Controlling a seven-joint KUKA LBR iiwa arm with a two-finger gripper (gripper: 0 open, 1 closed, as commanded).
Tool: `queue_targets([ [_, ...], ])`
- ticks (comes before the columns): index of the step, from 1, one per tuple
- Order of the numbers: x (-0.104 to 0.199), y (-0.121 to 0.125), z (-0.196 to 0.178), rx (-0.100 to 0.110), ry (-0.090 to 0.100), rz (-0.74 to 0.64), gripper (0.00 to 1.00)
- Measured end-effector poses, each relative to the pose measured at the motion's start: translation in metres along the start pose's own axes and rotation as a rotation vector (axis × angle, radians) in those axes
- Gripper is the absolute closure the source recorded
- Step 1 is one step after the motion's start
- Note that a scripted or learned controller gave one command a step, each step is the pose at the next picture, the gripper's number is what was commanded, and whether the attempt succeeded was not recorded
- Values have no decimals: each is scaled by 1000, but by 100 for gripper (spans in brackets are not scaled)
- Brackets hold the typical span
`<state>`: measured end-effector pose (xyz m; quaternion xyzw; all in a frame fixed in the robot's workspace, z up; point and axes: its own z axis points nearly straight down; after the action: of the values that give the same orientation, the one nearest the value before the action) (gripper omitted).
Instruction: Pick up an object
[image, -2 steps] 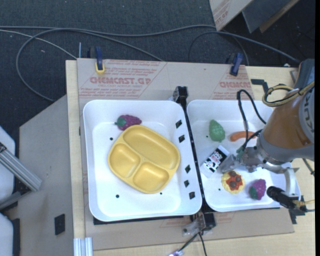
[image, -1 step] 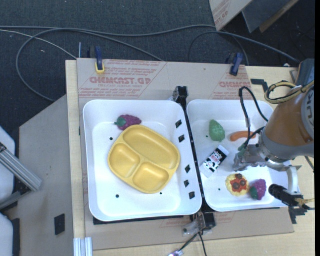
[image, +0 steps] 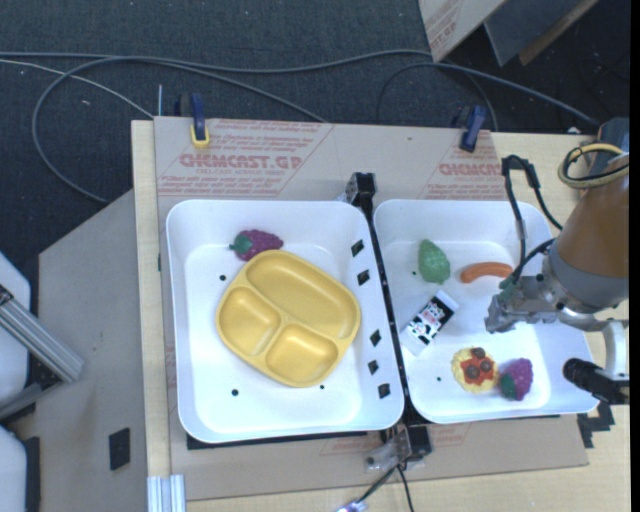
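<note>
The right bin (image: 455, 212) holds a green pear-like fruit (image: 433, 260), an orange sausage (image: 486, 270), a black-and-white carton (image: 430, 321), a small pizza (image: 474, 368) and purple grapes (image: 516, 378). My gripper (image: 507, 312) hangs low over the right side of that bin, just below the sausage and above the pizza and grapes. It touches none of them that I can see. The orange-banded arm covers the bin's right edge.
The left bin (image: 185, 300) holds a yellow divided plate (image: 288, 316) and a second purple grape bunch (image: 257, 242) at its back left. A black divider with clips (image: 372, 290) runs between the bins. Cables loop near the arm at the right.
</note>
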<state>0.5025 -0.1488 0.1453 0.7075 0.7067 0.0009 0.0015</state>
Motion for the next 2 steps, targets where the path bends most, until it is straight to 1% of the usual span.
queue_targets([
  [2,-5,5,-89,-2,-1,-3,100],
])
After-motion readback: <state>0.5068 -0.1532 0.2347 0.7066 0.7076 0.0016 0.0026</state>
